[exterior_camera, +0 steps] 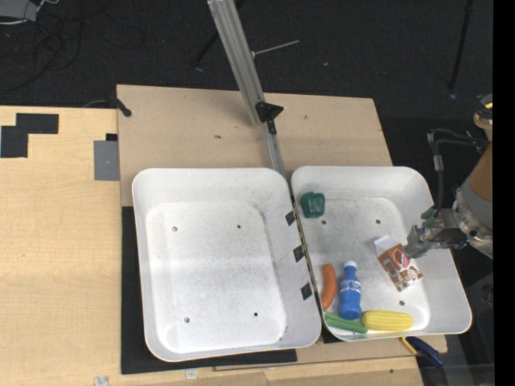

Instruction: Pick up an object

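Nearest the camera, along the near wall of the right bin [451, 320], lies a yellow corn cob [387, 321] with a green pod-like piece [344, 324] just left of it. Above the bin's right rim the jaws [422, 241] sit low; whether they are apart or together I cannot tell, as the tips blur into the grey of the wrist. Just beside them, a little left and nearer, lies a small snack packet [400, 265], red-brown with a white end, flat on the bin floor and apparently not gripped. Its long axis runs slantwise, from far-left to near-right, so the jaws would likely need to close across its short side. Further left stand a blue bottle [349, 291] and an orange carrot [328, 285], side by side; a green pepper-like toy [312, 205] rests by the far-left corner.
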Robot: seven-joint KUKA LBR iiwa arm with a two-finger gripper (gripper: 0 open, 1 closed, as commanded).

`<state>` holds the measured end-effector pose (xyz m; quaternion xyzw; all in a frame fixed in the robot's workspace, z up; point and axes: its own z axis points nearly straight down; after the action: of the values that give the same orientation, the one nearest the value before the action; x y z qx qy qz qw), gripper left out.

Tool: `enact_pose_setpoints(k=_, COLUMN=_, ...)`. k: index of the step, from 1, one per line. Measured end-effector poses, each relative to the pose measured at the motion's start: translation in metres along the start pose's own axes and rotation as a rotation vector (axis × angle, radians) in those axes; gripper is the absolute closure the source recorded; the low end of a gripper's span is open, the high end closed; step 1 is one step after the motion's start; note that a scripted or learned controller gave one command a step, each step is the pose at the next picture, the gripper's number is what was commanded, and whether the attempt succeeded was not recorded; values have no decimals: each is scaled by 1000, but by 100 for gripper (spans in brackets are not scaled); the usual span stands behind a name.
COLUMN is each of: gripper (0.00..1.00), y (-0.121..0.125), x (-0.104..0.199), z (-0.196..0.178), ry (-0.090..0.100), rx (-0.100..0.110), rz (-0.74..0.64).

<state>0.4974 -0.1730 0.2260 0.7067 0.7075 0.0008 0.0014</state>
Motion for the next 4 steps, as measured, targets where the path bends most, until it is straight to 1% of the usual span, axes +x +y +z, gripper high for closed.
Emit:
enact_pose_setpoints(k=1, gripper=100, y=0, x=1, z=18, ry=2, rx=8, rz=2)
enact_pose_setpoints(k=2, gripper=100, y=2, x=52, z=26, ry=4, rx=7, rz=-4)
enact_pose_setpoints(k=3, gripper=100, y=2, x=102, z=11, ry=3, rx=5, rz=-3)
enact_pose_setpoints(k=4, gripper=100, y=8, x=164, z=9, ry=4, rx=6, rz=-5)
